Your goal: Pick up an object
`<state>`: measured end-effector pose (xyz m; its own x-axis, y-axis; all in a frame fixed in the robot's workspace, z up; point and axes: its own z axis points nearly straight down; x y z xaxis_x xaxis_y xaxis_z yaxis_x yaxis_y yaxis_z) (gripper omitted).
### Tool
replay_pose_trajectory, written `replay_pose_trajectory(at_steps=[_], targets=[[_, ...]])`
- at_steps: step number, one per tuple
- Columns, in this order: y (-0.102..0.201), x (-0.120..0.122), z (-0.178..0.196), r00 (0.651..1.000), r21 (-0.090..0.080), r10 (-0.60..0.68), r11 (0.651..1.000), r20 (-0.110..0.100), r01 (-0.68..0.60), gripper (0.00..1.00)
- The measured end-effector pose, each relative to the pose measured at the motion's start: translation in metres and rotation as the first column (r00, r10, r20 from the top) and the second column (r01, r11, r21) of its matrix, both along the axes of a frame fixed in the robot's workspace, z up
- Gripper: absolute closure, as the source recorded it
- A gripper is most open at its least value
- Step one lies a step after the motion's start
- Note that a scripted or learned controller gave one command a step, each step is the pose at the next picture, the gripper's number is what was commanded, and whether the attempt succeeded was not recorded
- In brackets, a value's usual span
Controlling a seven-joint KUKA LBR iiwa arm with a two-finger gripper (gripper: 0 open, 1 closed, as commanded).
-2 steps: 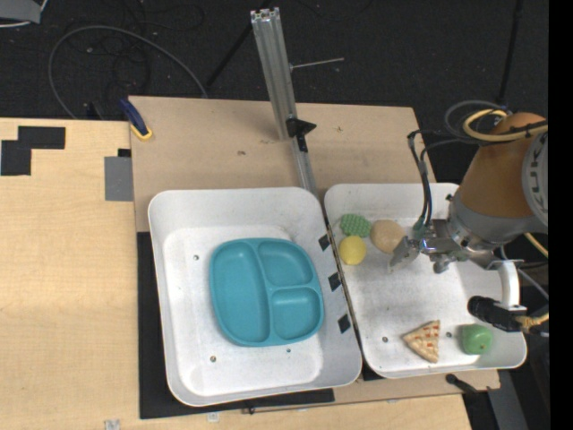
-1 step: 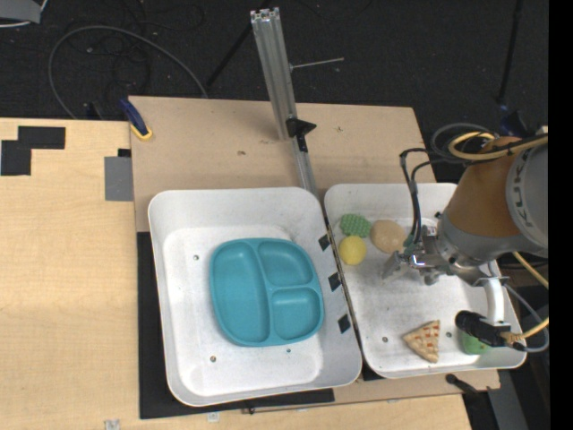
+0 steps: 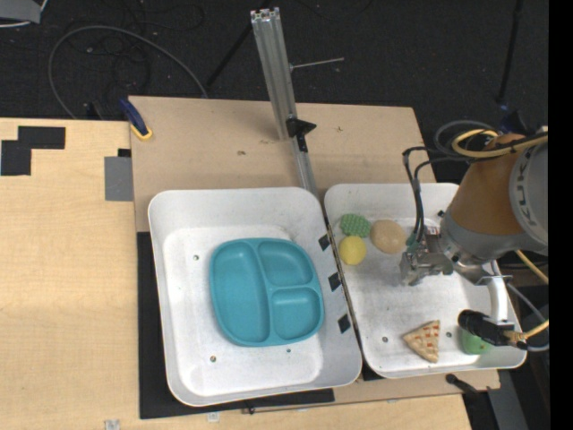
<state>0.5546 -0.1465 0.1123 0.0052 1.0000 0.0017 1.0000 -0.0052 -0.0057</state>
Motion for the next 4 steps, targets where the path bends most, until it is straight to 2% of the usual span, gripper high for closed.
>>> replay_pose_trajectory(at_steps=[2, 3, 4], targets=[[-0.004, 0.006, 0.115, 1.000, -0.003, 0.007, 1.000, 0.009, -0.007, 1.00], [0.045, 0.010, 0.124, 1.000, 0.000, 0.010, 1.000, 0.006, -0.010, 1.00], [0.091, 0.018, 0.114, 1.000, 0.001, 0.010, 1.000, 0.002, -0.010, 1.00]])
